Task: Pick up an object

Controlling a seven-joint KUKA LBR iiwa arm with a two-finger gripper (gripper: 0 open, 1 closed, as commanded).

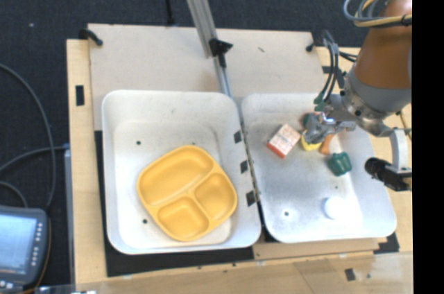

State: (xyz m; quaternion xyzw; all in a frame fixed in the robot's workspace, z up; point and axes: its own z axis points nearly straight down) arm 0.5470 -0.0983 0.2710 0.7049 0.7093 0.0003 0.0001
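Dark carpet surrounds a pale worktop point(159, 57) that carries two shallow white bins side by side. Over the right bin point(305, 216) the gripper point(318, 127) hangs low among a small cluster of things; whether it is wide or narrow I cannot tell, since the wrist and cabling crowd it from this slant.

Touching or just under the gripper lies a yellow piece point(311, 142), with an orange bit point(327, 143) right beside it. Just to its left sits a small red-and-white box point(283, 141), tilted. Slightly toward the front edge is a green block point(339, 163), and farther forward, well apart, a white round lid point(333, 207).

Any of these could be the object to pick, and the nearest ones are packed close. The risk, as I judge it, is that closing here would nudge the box or the orange bit aside, or catch two things badly and drop both. A tilted box may also slip.

Well off to the gripper's left, the other bin point(125, 112) holds a yellow divided tray point(186, 192).
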